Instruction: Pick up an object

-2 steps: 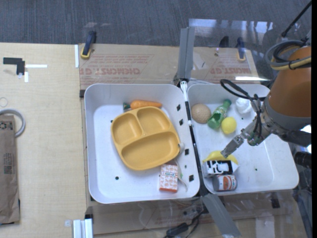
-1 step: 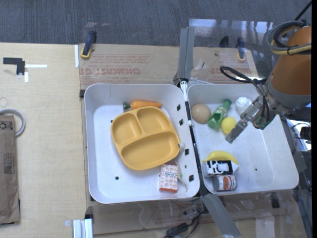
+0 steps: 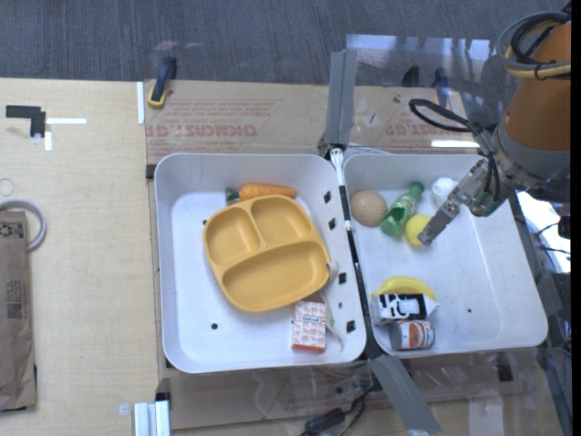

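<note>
My gripper [image 3: 430, 232] reaches down at a slant into the right bin [image 3: 495, 284] from the upper right. Its tip is against a small yellow lemon-like fruit [image 3: 414, 230] at the bin's back middle. A green bottle [image 3: 402, 209] lies just left of the tip, and a tan round object [image 3: 368, 207] lies beyond that. A small white object [image 3: 442, 187] sits behind the gripper. At the bin's front are a yellow banana [image 3: 406, 286], a black and white carton [image 3: 400, 306] and a can [image 3: 416, 335].
The left bin [image 3: 182, 280] holds a yellow divided plate [image 3: 266, 251], a carrot [image 3: 266, 191] behind it and a small orange carton [image 3: 310, 326] at the front right. A central wall [image 3: 345, 234] separates the bins. The arm's cables hang over the back right.
</note>
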`<state>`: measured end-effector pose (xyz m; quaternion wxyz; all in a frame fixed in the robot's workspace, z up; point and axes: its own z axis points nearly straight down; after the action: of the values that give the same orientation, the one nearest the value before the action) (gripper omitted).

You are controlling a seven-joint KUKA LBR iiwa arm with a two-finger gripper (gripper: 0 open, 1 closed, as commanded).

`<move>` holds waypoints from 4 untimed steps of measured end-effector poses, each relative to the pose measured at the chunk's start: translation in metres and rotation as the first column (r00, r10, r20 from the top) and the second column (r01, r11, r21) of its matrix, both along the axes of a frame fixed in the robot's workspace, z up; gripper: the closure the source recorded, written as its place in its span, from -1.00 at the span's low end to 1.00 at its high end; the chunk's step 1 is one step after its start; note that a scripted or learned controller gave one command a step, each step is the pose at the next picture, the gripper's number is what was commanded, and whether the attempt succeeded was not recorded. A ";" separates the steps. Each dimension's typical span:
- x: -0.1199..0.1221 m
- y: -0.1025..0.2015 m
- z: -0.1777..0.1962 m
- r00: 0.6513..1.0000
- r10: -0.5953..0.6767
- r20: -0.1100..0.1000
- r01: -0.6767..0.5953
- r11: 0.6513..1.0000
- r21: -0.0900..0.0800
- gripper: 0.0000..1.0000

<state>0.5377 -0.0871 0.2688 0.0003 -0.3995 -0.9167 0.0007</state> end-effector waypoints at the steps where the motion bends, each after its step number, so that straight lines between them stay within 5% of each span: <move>1: 0.034 0.002 -0.063 0.902 0.432 0.000 -0.432 0.902 0.002 -1.00; 2: 0.083 -0.057 -0.160 0.870 0.493 0.011 -0.493 0.870 -0.008 -1.00; 3: 0.080 -0.020 -0.082 0.611 0.791 0.004 -0.791 0.611 -0.001 -1.00; 4: 0.074 -0.021 -0.178 0.623 0.782 0.004 -0.782 0.623 0.000 -1.00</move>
<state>0.6119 -0.1086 0.0908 -0.0012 0.0379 -0.9993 -0.0006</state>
